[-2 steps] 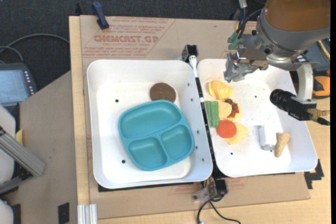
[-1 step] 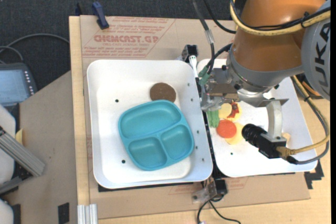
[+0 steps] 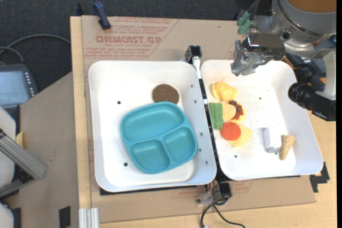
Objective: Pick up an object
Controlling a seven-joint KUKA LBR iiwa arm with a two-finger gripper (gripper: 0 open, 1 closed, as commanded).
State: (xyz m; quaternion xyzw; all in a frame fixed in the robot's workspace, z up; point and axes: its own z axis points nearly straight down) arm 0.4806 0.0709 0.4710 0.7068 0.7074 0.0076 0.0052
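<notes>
Toy food pieces, small yellow, green and red plastic shapes (image 3: 227, 115), lie clustered in the right white bin (image 3: 299, 165), centre-right of frame. They look light, stiff and slippery; the red round piece (image 3: 231, 131) offers graspable sides. The gripper (image 3: 243, 68) hovers above, its opening unclear.

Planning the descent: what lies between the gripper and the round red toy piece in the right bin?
In the camera view, yellow toy pieces lie between the gripper and the round red piece.
</notes>
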